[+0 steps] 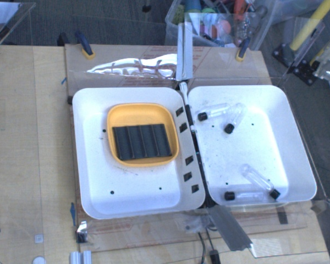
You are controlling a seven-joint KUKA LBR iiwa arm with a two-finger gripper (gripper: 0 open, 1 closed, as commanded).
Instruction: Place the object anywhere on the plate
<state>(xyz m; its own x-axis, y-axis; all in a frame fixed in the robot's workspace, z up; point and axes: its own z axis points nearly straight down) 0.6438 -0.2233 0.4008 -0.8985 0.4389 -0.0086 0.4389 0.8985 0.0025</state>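
A yellow, rounded-square plate (115,116) sits in the left white bin (93,186), towards its back. A black ribbed rectangular object (142,141) lies flat on the plate and covers most of its floor. In the right white bin (286,142) lie several clear plastic tubes with black caps. One tube (213,113) and another (233,117) are near the back. A further two are near the front, one (257,179) slanted and the other (243,195) along the front wall.
A row of black clips (187,143) runs along the wall where the two bins meet. A clear box of mixed items (220,12) stands behind the bins. Clear plastic film (135,67) lies on the cardboard behind the left bin.
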